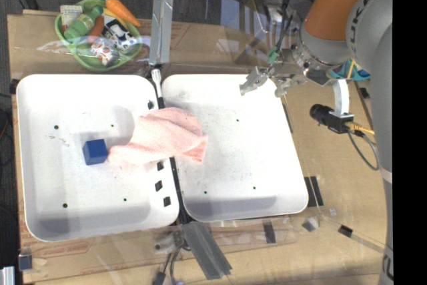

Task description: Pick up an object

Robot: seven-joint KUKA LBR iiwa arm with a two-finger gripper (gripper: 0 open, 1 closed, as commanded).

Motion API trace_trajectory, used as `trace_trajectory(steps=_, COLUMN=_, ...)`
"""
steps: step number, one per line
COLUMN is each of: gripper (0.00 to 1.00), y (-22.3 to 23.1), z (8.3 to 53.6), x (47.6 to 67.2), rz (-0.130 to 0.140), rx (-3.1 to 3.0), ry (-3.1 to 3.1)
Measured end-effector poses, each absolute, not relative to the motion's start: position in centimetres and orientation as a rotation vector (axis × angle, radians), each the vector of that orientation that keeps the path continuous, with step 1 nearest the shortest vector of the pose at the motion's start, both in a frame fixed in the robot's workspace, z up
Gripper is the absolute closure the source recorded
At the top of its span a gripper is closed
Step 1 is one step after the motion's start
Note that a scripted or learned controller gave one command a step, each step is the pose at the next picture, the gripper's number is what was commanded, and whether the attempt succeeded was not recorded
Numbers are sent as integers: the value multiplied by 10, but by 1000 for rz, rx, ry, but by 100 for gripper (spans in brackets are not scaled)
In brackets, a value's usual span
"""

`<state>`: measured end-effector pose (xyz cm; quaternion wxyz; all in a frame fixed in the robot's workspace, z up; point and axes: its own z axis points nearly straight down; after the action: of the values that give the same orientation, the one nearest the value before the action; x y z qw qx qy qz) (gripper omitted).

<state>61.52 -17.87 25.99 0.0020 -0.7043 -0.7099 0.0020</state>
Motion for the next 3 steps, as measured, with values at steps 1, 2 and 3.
trace_trajectory(steps=1, gripper=0, y=-137, z=172, x=621, rz=4, rx=-2064, ry=-2363)
trace_trajectory(steps=2, gripper=0, y=-97, z=92, x=593, rz=1, rx=-1716, ry=-2631)
trace_trajectory(steps=3, gripper=100, y=-97, z=103, x=593, rz=2, rx=-1712, ry=-2632)
